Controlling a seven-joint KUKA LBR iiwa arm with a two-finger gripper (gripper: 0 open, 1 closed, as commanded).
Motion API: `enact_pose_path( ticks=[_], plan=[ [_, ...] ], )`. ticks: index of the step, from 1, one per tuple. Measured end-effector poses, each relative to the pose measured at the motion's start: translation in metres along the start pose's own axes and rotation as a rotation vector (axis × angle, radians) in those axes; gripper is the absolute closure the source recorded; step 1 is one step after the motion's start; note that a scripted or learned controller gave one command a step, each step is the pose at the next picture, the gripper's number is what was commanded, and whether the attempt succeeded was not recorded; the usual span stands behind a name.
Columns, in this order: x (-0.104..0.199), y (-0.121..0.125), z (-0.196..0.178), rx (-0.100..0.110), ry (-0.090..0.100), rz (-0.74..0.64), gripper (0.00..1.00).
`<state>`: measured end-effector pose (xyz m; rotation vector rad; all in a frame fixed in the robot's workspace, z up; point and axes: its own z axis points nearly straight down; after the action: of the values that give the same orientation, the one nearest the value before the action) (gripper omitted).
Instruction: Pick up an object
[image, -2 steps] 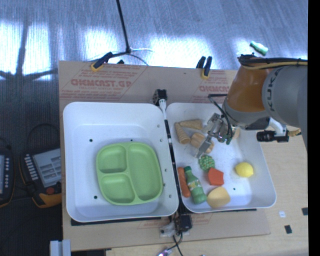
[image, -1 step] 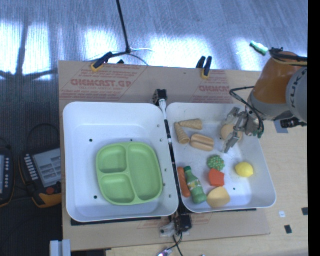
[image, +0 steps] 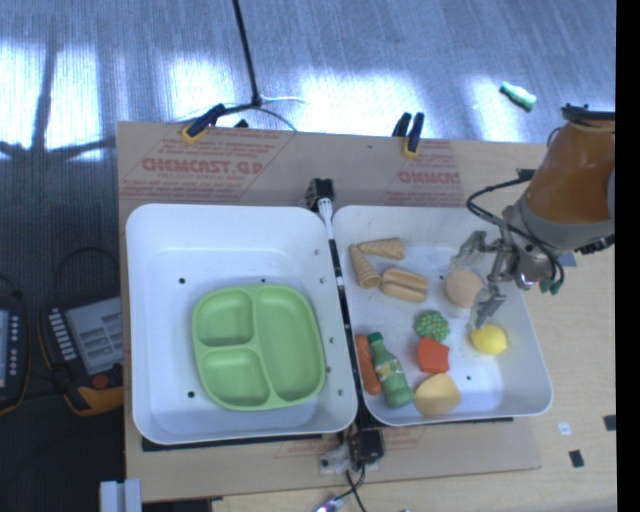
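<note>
My gripper (image: 479, 274) hangs over the right side of the right bin (image: 520, 400), open, with its fingers (image: 488, 302) spread apart. A tan round piece (image: 461, 288) lies just left of the fingers, close against them, and is not gripped. A yellow lemon (image: 489, 340) sits right below the lower finger. Further left lie a hot dog (image: 404, 285), two cones (image: 381, 248) (image: 363, 268), a green broccoli (image: 432, 325) and a red pepper (image: 433, 355).
A carrot (image: 366, 363), a green bottle (image: 391, 371) and a yellow-orange fruit (image: 437, 394) lie along the right bin's front. The left bin (image: 160, 260) holds a green divided plate (image: 260, 345). Clamps (image: 410, 135) and cables sit at the bench's back edge.
</note>
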<state>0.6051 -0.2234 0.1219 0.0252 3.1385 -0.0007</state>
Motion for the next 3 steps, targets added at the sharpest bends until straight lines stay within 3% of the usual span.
enact_pose_path(
  ticks=[1, 2, 3],
  plan=[
    [-0.056, 0.001, 0.026, -0.001, -0.002, -0.217, 0.00],
    [0.011, 0.000, 0.014, -0.001, 0.001, -0.600, 0.00],
    [-0.022, 0.002, -0.009, -0.002, -0.002, -0.878, 0.00]
  ],
)
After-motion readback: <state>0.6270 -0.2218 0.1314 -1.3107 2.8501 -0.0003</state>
